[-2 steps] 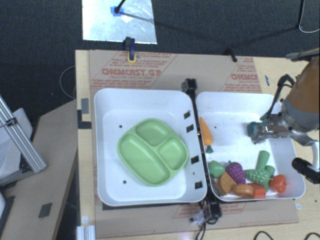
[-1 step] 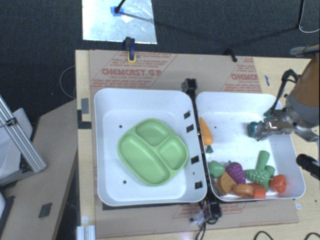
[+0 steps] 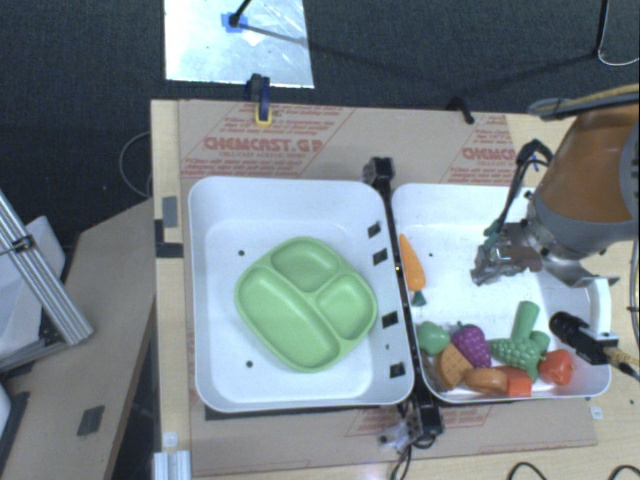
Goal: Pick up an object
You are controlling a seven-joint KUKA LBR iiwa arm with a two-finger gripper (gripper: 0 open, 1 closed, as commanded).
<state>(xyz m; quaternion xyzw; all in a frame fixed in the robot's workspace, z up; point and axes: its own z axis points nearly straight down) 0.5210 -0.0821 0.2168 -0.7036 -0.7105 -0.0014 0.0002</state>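
Room: dark carpeted floor around the surface (image 3: 300, 133); a shiny sheet (image 3: 238, 28) lies on the floor at 12 o'clock, and an aluminium frame (image 3: 35, 278) stands at 9 o'clock.
Surface: brown printed board bearing two shallow white bins side by side, clipped together along the middle.
Left bin (image 3: 220, 208): holds a green divided plate (image 3: 305, 303), lying flat near the bin's centre.
Right bin (image 3: 450, 218): the upper half is bare floor; the toy food crowds the 6 o'clock edge.
Carrot (image 3: 411, 263): lies apart from the pile, against the bin's 9 o'clock wall.
Pile, left to right: green piece (image 3: 432, 338), purple grapes (image 3: 472, 346), orange piece (image 3: 487, 378), green knobbly piece (image 3: 520, 346), red piece (image 3: 556, 368). The pieces touch one another.
Gripper (image 3: 497, 260): hangs over the right bin at about 3 o'clock, above the pile and apart from it.
Jaws: state cannot be told; nothing is seen between them.
Step in hand: approach, no object held yet.
Method: the green knobbly piece sits nearest, toward 5 o'clock from the gripper. Descend vertically, centre over one piece, and avoid straddling neighbours.
Risk: packed pieces may be nudged aside or jam the closure.
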